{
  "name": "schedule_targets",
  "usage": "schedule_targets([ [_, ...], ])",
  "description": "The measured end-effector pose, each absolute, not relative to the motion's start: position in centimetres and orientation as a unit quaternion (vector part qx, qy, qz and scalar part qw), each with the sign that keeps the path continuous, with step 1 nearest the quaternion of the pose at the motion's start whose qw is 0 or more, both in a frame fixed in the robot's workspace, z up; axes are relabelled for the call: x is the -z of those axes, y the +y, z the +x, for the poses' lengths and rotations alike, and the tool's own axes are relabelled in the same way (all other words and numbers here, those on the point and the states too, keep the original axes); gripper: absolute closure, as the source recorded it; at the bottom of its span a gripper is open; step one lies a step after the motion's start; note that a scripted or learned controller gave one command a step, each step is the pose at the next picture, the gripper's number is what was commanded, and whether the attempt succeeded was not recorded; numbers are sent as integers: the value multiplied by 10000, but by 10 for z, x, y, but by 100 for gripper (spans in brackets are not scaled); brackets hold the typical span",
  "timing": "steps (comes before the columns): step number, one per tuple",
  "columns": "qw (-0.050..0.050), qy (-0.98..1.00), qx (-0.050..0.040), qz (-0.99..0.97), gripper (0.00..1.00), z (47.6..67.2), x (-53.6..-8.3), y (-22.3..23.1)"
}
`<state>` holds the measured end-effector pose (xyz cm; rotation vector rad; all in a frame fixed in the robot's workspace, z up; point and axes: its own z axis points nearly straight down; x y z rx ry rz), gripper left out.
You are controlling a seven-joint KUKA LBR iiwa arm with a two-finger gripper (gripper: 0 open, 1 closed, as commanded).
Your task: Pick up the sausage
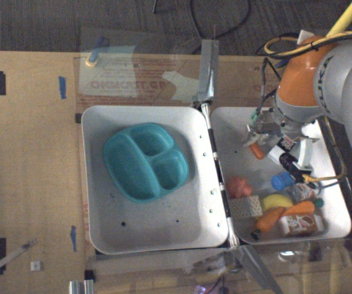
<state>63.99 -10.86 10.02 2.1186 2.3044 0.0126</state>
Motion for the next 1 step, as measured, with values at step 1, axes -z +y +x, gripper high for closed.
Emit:
schedule_targets([
  [1, -6, 7966, 0, 6045, 100, 596, -158, -106],
])
